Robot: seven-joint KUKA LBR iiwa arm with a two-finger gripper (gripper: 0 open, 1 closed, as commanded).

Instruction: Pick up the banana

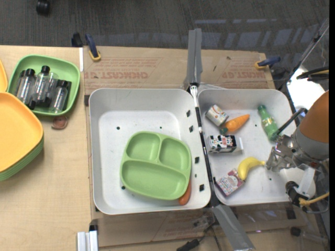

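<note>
A yellow banana (248, 166) lies in the right bin (246, 95), near its front, curved with one end pointing right. My gripper (276, 160) is low over the bin floor just right of the banana's right tip, at the end of the grey arm with its orange band (319, 124). Nothing shows between the gripper and the banana, and the banana rests on the bin floor.
Around the banana in the right bin are a pink pouch (229, 183), a small black-and-white carton (224, 143), a carrot (238, 122), a can (215, 114) and a green bottle (268, 122). The left bin (104, 156) holds a green divided plate (156, 164). On the bench at left stand a tray of bottles (43, 85) and yellow plates (15, 135).
</note>
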